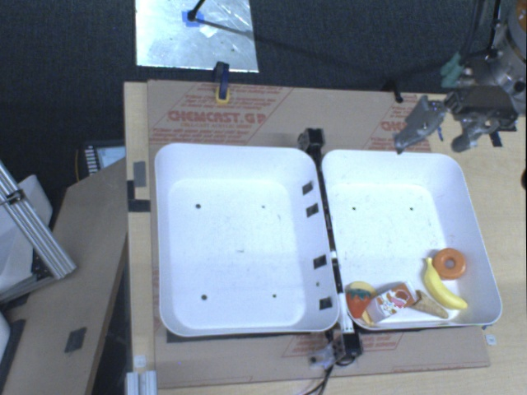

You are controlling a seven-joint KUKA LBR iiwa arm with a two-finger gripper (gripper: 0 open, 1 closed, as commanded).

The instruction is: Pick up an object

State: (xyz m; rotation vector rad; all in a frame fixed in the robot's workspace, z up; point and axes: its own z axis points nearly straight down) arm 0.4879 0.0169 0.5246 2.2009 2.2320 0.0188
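I am hanging above the far right corner of the bench, my gripper (424, 130) sitting just past the back rim of the right-hand shallow white plastic bin (461, 189). From this slanted view I cannot tell whether I am spread open or closed. Nothing is showing in my grasp.

The things I could be picking are all lying in the right-hand bin, crowded into its near corner, well apart from me. An orange ring-shaped toy doughnut (449, 262) is resting closest to the bin's right wall. Just beside it, a yellow plastic banana (442, 286) is curving down toward the front rim. A tan cone-shaped piece (430, 305) is lying against the banana's lower end, though it is too small for me to say what it is. Next to that, a white-and-red printed packet (391, 301) is leaning on a round red-orange toy fruit (359, 299), which is sitting by the wall next to the other bin.

The left-hand shallow white plastic bin (169, 220) is sitting beside the right one, their inner rims touching, with small black clips (313, 211) running along the seam. Both bins are resting on a brown cardboard sheet with red lettering (247, 109). Beyond it, a shiny square metal sheet (165, 23) is lying on the dark floor, and a yellow-and-blue clamp (221, 85) is gripping the cardboard's far edge.
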